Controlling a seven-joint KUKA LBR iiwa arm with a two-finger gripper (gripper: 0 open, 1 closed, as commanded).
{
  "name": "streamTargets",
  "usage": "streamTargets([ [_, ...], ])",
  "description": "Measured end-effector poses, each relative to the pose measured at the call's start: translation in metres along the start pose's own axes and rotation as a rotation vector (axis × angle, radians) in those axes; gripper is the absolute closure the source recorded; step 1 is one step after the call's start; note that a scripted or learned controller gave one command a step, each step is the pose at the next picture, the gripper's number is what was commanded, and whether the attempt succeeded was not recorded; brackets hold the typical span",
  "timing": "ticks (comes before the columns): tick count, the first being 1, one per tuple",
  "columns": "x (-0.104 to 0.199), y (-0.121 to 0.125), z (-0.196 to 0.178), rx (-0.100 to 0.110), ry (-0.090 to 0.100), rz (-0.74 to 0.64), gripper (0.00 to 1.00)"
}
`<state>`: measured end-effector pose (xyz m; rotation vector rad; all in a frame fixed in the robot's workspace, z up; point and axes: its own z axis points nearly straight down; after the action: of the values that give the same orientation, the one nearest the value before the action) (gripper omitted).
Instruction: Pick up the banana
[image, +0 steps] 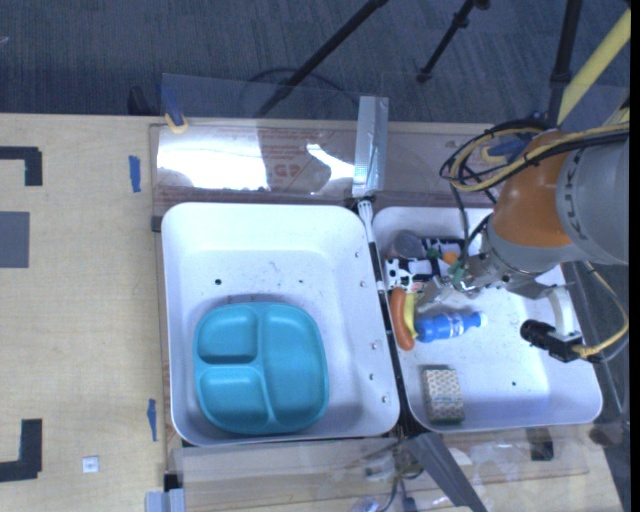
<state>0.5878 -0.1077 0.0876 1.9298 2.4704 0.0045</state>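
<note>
Nowhere any legible label writing.

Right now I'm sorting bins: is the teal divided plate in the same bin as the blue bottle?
No, the teal divided plate lies in the left bin, while the blue bottle lies in the right bin.

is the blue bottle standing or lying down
Lying down. The blue bottle rests on its side on the floor of the right bin, its length running left to right beside an orange item.

No banana can be made out among the cluttered items.
</note>
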Motion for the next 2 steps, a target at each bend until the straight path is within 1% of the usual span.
streamTargets([
  [1,0.103,-0.002,-0.098,0.005,0.004,-0.114,0.00],
  [2,0.139,-0.024,-0.097,0.010,0.005,0.049,0.00],
])
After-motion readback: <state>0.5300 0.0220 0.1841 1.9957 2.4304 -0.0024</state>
